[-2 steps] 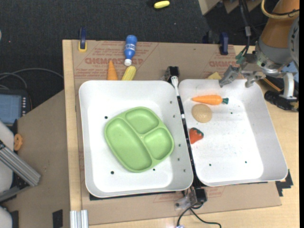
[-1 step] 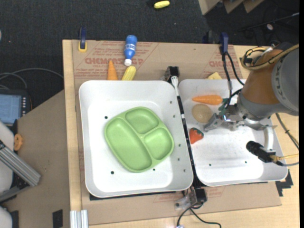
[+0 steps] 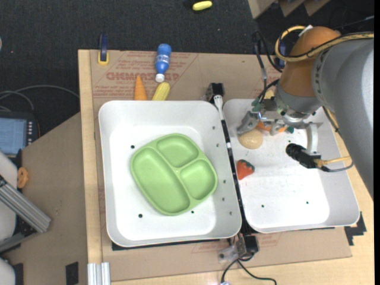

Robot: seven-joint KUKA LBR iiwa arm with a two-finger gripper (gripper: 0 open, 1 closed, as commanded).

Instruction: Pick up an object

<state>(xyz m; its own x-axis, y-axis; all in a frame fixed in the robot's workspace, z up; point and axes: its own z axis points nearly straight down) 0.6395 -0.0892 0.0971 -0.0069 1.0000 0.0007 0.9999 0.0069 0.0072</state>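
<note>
Arm [image 3: 332, 58] comes in from the right, orange band w/ grey wrist over the far end of the right bin [image 3: 297, 209]. Gripper [image 3: 261, 123] sits low at that bin's far-left corner, just above a pale tan roundish obj [image 3: 252, 139]; can't tell if it's open or closed, the wrist blocks the view, and nothing is visibly held. Red strawberry-like obj [image 3: 244, 168] lies nearer, against the bin's left wall, apart from the tan one. Black cable piece [image 3: 300, 154] hangs to the right of the gripper.

Left bin [image 3: 113, 159] holds a green 3-compartment plate [image 3: 173, 173], roughly centred.

On the cardboard beyond the left bin: orange carrot [image 3: 139, 89], yellow corn-like obj [image 3: 161, 91], small bottle w/ blue cap [image 3: 162, 61]. Yellow obj [image 3: 202, 5] on the dark floor, far side.
</note>
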